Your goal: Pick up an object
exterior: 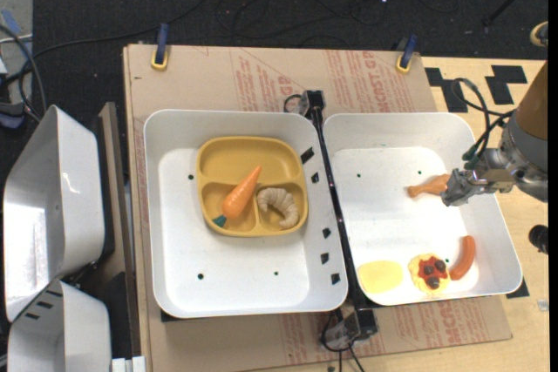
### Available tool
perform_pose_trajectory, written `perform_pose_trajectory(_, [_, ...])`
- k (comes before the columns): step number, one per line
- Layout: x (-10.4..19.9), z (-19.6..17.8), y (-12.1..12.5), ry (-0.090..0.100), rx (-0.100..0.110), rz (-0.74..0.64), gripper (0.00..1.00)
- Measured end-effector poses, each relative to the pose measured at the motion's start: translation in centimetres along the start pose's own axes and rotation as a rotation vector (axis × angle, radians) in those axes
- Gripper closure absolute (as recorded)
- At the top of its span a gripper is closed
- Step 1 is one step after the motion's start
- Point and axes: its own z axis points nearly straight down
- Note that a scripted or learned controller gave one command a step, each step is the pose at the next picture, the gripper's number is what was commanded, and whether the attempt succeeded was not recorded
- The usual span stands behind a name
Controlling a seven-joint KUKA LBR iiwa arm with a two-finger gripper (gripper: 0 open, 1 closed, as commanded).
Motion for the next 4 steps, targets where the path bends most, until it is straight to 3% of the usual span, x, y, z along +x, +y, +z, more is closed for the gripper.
perform_pose_trajectory(1, [4.9,-0.8,1.1,0.0,-0.002,-0.002,1.0])
perform_pose_trajectory(4, [22.1,1.8,4.8,0.0,-0.001,-0.002,1.0])
